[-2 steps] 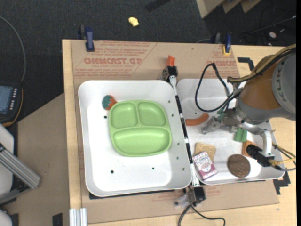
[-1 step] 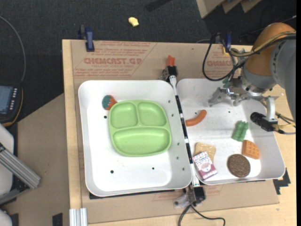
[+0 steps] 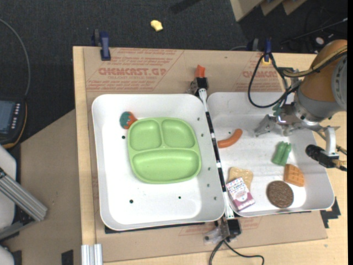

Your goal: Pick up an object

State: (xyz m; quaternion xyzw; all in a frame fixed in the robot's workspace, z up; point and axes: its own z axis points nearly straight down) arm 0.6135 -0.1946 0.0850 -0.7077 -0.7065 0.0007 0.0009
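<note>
Camera view: gripper (image 3: pixel 271 125) low over right bin (image 3: pixel 309 203), far side, jaws spread apart, holding nothing. Nearest candidates orange sausage (image 3: pixel 230 138) left, green block (image 3: pixel 281 153) nearer. Pick not yet made; descent, closing, lift remain.

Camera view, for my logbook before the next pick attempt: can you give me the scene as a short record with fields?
left bin: green divided plate, small red and teal object at its far-left corner
right bin: orange sausage, green block, waffle piece, brown round cookie, cracker, pink-and-white packet
gripper: over the far part of the right bin, nothing seen between its fingers
floor: small yellow object beyond the bench
</note>
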